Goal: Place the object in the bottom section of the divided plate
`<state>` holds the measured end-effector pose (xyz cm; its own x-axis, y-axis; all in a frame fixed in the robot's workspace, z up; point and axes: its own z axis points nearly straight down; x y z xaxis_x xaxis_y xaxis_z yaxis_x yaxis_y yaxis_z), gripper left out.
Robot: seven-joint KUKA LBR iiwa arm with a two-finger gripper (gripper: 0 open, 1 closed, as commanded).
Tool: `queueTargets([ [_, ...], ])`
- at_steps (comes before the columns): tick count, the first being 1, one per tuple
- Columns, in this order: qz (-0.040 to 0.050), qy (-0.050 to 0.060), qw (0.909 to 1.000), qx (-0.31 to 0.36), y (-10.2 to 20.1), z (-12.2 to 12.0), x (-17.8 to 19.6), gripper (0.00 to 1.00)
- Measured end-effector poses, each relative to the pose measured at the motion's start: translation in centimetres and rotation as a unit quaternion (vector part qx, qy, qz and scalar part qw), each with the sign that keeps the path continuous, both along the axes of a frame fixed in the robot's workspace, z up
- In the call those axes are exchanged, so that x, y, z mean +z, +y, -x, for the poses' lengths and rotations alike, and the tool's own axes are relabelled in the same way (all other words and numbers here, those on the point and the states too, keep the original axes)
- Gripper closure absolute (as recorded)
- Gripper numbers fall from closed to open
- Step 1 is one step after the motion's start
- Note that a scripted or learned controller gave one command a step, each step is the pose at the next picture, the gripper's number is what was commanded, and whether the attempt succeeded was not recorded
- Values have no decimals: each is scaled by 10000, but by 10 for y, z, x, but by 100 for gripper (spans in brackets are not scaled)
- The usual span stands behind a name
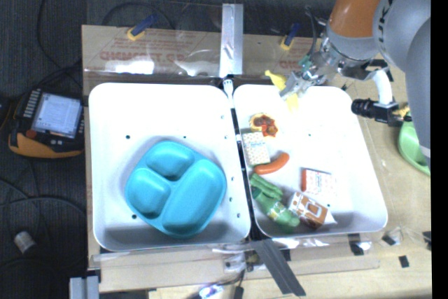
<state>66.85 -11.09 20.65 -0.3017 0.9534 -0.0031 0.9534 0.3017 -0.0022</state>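
A blue divided plate (178,187) lies in the left white bin (112,115), with two small sections at its upper left and one large section at its lower right. My gripper (296,85) hangs over the far rim of the right bin (364,150). A slim yellow object (291,102) sticks out on both sides of the fingers, and the gripper is shut on it. Nothing lies on the plate.
The right bin holds a round red-topped toy (264,123), a pale square piece (255,148), a sausage (271,163), green vegetables (268,192) and two small boxes (318,182), (309,209). A handheld device (54,117) lies left of the bins.
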Motion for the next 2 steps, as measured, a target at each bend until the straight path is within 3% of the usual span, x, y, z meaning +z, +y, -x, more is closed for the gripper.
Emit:
queueTargets([
  [1,-19,9,9999,120,75,51,-24,100],
  [2,-19,9,9975,705,156,79,-24,100],
])
